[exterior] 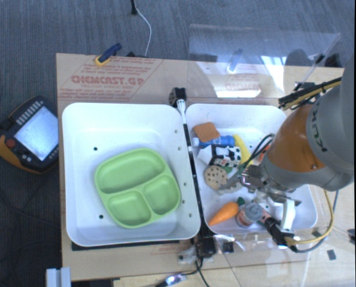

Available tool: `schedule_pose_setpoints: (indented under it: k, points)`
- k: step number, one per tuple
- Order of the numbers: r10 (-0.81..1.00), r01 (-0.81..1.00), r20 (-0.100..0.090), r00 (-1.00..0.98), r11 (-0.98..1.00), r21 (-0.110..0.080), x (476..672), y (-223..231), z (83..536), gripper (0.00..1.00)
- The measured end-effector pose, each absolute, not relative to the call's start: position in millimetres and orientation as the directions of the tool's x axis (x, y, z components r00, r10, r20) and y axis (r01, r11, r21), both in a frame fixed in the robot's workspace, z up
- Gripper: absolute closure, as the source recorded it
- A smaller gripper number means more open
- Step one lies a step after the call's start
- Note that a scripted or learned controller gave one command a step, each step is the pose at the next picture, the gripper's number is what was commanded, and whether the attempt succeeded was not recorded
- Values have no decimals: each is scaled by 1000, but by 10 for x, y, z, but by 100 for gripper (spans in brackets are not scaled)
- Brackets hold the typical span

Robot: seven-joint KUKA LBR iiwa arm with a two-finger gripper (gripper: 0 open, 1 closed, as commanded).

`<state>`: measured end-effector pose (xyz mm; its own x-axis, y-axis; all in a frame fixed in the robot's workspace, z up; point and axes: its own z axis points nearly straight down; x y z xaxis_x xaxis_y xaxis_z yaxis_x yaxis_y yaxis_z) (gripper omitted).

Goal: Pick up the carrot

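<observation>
- Claw (256,211) hangs low over the right bin (297,115), near its front edge; whether it is wide or narrow cannot be told, and nothing shows between its tips.
- Left bin (76,160) carries a green divided plate (138,187), lying toward its front right.
- Carrot (224,213) lies in the right bin's front left corner, orange, tilted, just left of the claw.
- Behind the carrot, along the bin's left side, sit a round cookie (213,175), a black-and-white toy (228,155) and a brown block (206,131).
- Grey arm (321,142) with its orange band (291,145) covers the bin's right part.
</observation>
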<state>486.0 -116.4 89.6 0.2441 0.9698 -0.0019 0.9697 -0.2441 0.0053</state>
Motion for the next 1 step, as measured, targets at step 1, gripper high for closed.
schedule_pose_setpoints:
  k: [1]
  points:
    - [914,914,-6,405,-404,21,4882,-1031,898,0]
